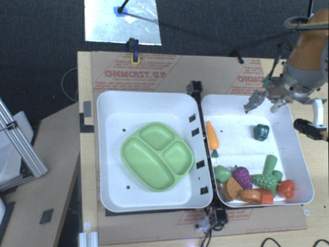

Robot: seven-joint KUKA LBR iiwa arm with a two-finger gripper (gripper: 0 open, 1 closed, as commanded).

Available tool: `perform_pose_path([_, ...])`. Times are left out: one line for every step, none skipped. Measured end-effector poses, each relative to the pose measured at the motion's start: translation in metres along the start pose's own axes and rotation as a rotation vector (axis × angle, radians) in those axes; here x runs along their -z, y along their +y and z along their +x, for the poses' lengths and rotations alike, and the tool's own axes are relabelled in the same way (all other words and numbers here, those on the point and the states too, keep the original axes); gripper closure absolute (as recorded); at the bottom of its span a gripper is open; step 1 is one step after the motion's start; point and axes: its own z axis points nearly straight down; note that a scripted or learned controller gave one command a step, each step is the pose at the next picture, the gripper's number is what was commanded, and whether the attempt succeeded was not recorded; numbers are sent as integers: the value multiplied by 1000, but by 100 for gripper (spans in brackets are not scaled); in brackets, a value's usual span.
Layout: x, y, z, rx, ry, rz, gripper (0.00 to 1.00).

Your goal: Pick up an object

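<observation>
The gripper [264,103] hangs open and empty above the right bin [303,158], apparently approaching, and next must descend onto the dark green pepper [261,131] nearby.

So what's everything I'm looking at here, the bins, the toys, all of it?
Bins: 2, white, side by side; left bin, right bin.
Plate: 1, light green, divided, in left bin.
Carrot: 1, orange, at right bin's left wall.
Pepper: 1, dark green, alone in upper right bin.
Toy pile: several pieces, green, purple, orange and red, along right bin's near edge.
Clamp: 1, blue and yellow, at the board's far edge.
Foil sheet: 1, silvery, beyond the board.
Arm: 1, grey with orange band, upper right.
Gripper: 1, open, above right bin's far edge, holding nothing.
</observation>
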Motion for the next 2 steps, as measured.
perform_pose_path([7,3,0,2,-2,-11,0])
perform_pose_path([-44,12,6,5,-1,-8,0])
